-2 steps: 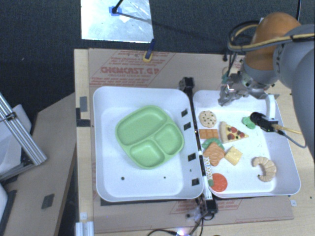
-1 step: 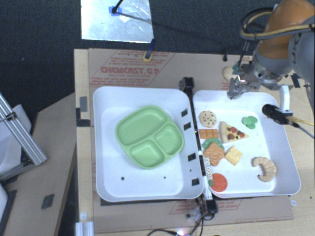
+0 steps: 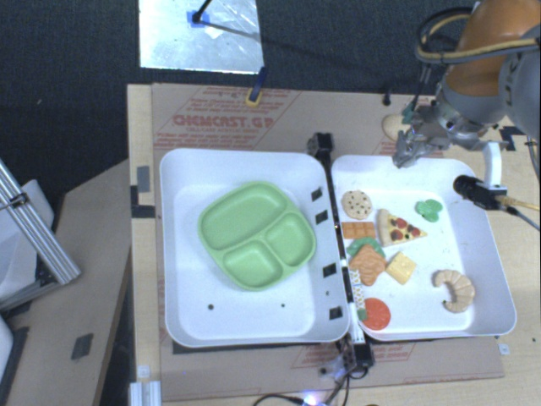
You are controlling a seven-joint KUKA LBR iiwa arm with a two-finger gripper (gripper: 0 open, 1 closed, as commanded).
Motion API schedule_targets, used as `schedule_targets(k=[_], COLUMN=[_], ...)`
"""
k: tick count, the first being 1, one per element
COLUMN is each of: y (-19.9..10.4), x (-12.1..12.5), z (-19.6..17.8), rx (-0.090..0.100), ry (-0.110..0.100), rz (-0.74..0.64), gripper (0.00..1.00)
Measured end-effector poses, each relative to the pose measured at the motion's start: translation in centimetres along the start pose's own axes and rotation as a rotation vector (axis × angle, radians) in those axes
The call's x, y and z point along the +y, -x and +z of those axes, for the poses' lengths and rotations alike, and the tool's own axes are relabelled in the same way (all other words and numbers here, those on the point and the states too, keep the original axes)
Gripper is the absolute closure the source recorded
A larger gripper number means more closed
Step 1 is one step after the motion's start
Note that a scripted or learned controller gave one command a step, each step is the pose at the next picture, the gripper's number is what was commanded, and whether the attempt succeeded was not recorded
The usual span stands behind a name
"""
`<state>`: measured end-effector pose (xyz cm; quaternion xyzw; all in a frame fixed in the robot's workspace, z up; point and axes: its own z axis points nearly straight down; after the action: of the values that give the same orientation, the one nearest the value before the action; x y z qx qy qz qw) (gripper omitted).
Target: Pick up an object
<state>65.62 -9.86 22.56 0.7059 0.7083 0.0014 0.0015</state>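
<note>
In the right bin (image 3: pixel 482 265) lie several toy foods: a chocolate-chip cookie (image 3: pixel 357 203), a pizza slice (image 3: pixel 399 227), a green broccoli piece (image 3: pixel 429 210), a waffle (image 3: pixel 357 230), a yellow cheese cube (image 3: pixel 401 268), a croissant (image 3: pixel 455 289), a red tomato slice (image 3: pixel 376 314) and a brown pretzel-like piece (image 3: pixel 367 263). My gripper (image 3: pixel 408 154) hangs over the bin's far edge, above and behind the cookie and pizza. Nothing shows between its fingers.
The left bin (image 3: pixel 186 303) holds a green divided plate (image 3: pixel 256 235). A black divider with clips (image 3: pixel 334 227) runs between the bins. A black cylindrical part (image 3: pixel 473 190) juts over the right bin's far right side. A shiny sheet (image 3: pixel 200 24) lies beyond the bench.
</note>
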Motion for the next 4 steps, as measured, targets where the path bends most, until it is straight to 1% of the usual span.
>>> schedule_targets(k=[1,2,3,4], y=[-4.2,-8.6,-12.6,-14.8], x=[-2.9,-5.5,-8.7,-12.4], z=[1.0,1.0,1.1,1.0], rx=[0.002,0.002,0.002,0.001], ry=[-0.005,-0.006,-0.006,-0.007], rz=[-0.004,-0.005,-0.004,-0.004], gripper=[1.0,1.0,1.0,1.0])
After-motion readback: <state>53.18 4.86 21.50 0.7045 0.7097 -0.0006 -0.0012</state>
